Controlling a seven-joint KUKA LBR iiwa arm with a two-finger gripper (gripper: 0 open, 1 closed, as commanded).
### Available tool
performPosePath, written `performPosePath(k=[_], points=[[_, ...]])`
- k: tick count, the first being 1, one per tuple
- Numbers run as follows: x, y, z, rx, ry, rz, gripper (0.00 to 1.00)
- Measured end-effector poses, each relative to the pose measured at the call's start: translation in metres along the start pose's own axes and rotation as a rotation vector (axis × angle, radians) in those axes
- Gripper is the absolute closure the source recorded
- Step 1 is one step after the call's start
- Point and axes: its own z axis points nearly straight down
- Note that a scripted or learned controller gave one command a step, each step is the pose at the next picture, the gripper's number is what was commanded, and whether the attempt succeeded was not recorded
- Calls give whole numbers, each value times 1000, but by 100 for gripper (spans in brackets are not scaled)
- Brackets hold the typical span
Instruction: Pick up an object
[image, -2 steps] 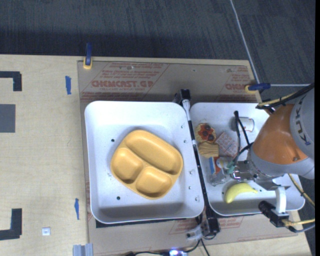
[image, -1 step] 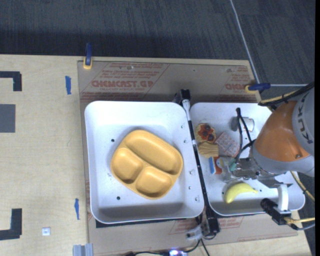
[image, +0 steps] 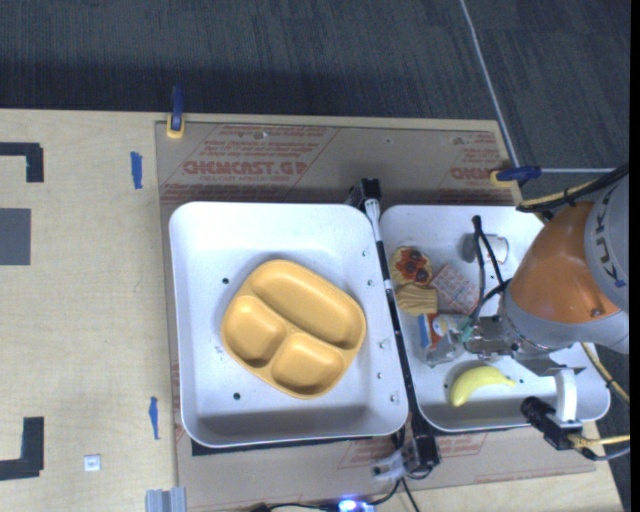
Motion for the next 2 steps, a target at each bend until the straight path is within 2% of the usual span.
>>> performPosePath(k=[1,2], points=[[3,-2,11,7,2,1,0],[3,0,0,0,0,1,100]])
